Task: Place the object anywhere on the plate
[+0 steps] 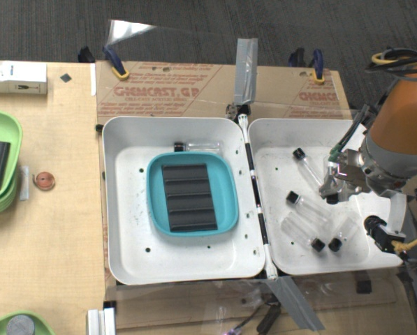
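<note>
— Where the arm point(397, 128) comes in from the right, how much of it can you make out?

— Its orange band and grey wrist are cut off by the frame edge. The end effector point(332, 187) sits low over the right bin point(278, 250), near that bin's middle, but the metal parts run together, so I cannot tell its state, nor whether anything is in it.

— And the objects to be moved?

— Clear vials with black caps point(306, 218) lie scattered on the right bin's floor. Their glass is almost the same tone as the white plastic, so mostly the caps stand out; I cannot count them with confidence. One vial point(304, 163) lies tilted just left of the end effector, apparently apart from it.

— The plate?

— A teal plate point(156, 194) rests in the left bin point(124, 243), with a dark ribbed block point(188, 197) covering most of its middle. Another clear vial point(198, 146) lies just beyond the plate's far rim, on the bin floor, faint against the white.

— Anything else?

— On the table point(54, 257), green dishes point(2, 166) are cut off at the left edge.
</note>
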You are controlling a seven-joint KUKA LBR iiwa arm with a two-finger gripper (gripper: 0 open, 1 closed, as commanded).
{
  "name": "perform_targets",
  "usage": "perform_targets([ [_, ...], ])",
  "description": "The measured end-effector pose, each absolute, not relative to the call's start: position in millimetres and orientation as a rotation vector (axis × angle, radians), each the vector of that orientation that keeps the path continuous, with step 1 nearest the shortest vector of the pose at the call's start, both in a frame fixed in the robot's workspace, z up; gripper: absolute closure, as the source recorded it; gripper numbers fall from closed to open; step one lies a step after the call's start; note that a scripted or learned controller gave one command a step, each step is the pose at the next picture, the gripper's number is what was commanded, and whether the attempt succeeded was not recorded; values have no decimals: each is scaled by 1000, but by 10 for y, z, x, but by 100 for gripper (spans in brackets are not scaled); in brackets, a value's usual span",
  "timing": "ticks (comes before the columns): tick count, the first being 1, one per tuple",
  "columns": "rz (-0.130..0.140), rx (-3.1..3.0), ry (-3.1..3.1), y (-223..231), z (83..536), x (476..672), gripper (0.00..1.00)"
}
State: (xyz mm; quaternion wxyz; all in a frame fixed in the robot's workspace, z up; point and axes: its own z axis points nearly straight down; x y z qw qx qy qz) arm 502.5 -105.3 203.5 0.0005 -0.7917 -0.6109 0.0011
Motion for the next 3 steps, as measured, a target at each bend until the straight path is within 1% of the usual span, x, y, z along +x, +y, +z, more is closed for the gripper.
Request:
perform_targets([
  [1,7,-2331,-2101,-416,1900,4835,100],
  [2,6,-2272,-2167,77,1901,5004,100],
  [3,6,-2274,-2166,74,1902,5005,0],
])
